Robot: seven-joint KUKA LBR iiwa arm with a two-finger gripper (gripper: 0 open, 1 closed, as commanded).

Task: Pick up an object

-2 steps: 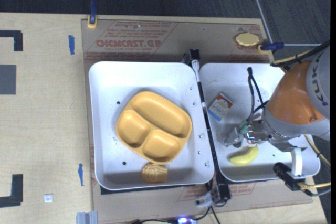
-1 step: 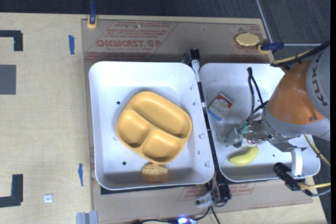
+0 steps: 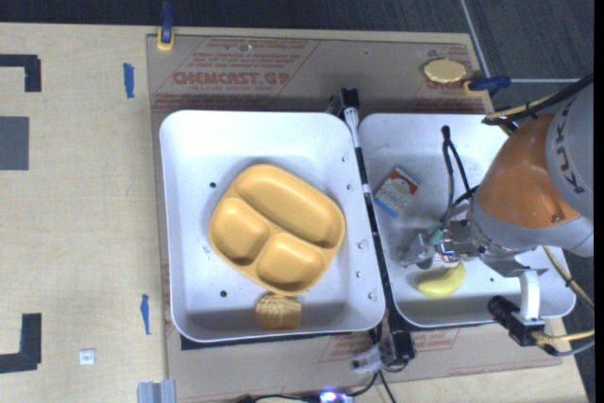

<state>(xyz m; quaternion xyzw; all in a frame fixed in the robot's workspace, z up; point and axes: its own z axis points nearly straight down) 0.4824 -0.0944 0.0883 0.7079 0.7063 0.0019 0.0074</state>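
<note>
Yellow banana point(image 3: 441, 282) lies in your right bin point(image 3: 557, 305), long axis across it, just below the gripper point(image 3: 436, 245); whether that gripper is closed, you cannot tell.

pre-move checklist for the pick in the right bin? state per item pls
1. Gripper is over the right bin: ok.
2. Target near the gripper: yellow banana-like piece lies just below it: ok.
3. Piece between the fingers: cannot tell, the wrist hides them.
4. Finger opening: cannot tell.
5. Neighbours off the target: small carton sits apart, further up the bin: ok.
6. Left bin items out of the way: yellow tray and tan lump sit there, across the divider: ok.
</note>
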